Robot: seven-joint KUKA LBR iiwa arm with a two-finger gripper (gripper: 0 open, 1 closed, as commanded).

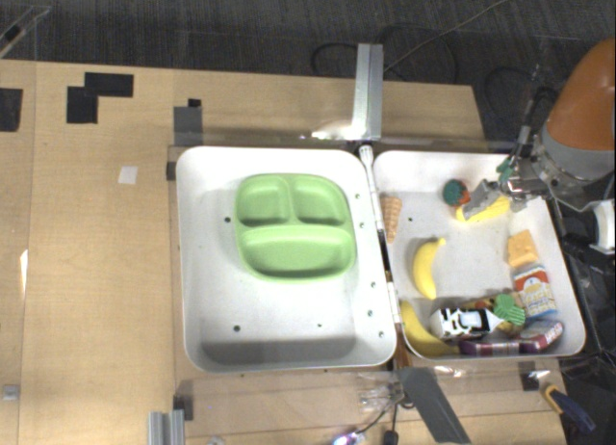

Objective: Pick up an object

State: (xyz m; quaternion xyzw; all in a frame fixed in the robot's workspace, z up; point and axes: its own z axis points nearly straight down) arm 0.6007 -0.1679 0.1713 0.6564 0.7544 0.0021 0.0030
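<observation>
Two white bins sit side by side on the surface (87, 270): the left bin (207, 337) carries a green divided plate (293, 224), and the right bin (462, 178) carries the loose objects. The claw (510, 183) hangs low over the right bin's far right corner, just beside a small yellow object (487, 210) and an orange-and-green toy (455, 191); whether it grips anything I cannot tell. A banana (425, 267) lies mid-bin, well apart from it.
</observation>
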